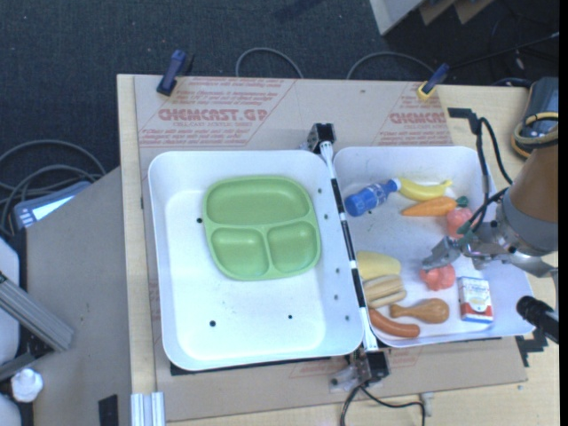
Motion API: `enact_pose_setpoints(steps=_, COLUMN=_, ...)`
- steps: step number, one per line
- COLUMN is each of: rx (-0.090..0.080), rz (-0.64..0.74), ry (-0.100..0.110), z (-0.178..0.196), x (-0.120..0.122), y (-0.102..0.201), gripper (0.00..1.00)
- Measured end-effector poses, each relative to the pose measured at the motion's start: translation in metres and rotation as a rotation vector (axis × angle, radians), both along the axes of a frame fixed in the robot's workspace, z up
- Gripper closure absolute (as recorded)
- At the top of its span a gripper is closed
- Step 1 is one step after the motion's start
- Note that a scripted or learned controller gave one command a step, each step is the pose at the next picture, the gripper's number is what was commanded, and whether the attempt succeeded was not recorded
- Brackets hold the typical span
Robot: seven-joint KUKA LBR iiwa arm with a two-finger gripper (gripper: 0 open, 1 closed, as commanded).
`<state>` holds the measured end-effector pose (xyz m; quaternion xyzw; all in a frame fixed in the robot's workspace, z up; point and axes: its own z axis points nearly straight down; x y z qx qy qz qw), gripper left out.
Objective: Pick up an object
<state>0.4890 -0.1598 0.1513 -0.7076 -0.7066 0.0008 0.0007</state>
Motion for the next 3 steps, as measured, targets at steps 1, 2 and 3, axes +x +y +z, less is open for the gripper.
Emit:
enact_pose_setpoints(steps=1, rx=0.001, rz=0.002, ry=-0.001, z=-0.067, x=0.018, y=0.001, gripper=0.00)
enact_pose_setpoints(steps=2, rx=-0.001, rz=0.001, ry=-0.005, z=-0.056, x=0.020, y=0.001, gripper=1.00)
enact_pose_setpoints(steps=3, rx=0.001, rz=0.002, ry=-0.003, z=0.034, x=0.062, y=0.072, gripper=1.00)
